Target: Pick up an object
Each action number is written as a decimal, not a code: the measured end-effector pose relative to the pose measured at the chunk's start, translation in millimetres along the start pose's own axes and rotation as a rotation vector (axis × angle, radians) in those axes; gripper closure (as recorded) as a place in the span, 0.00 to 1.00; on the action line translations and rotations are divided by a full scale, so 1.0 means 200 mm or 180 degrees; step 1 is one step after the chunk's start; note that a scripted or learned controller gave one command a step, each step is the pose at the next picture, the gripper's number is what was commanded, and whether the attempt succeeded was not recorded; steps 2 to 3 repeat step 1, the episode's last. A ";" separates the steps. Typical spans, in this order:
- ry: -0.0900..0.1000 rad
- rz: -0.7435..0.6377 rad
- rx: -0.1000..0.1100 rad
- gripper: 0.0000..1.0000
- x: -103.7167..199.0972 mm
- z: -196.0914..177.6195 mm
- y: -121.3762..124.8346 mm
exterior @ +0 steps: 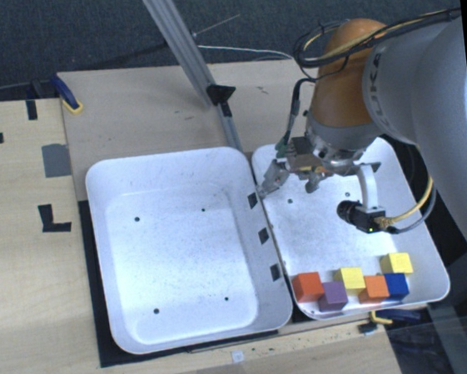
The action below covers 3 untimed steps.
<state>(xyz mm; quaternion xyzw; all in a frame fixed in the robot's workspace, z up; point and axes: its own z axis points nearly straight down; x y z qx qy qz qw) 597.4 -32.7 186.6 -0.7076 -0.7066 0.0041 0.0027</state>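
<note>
Blocks: cluster, lower right of frame, in right bin. Hand: above, near bin's upper left; grip state cannot be told. Advice: descend squarely over one outer block.

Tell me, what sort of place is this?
Probably a robotics lab test bench: a grey arm with an orange band reaches over two shallow white bins, one holding small coloured blocks, on a wooden bench marked with black tape.

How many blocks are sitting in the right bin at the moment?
6, clustered along the near edge: orange block, purple block, yellow block, second orange block, blue block, second yellow block. The arm may hide more.
</note>
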 end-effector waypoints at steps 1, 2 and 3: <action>-0.0002 -0.0007 -0.0054 0.00 -0.15 -0.27 0.30; -0.0002 -0.0007 -0.0054 0.00 -0.15 -0.27 0.30; -0.0002 -0.0007 -0.0054 0.00 -0.15 -0.27 0.30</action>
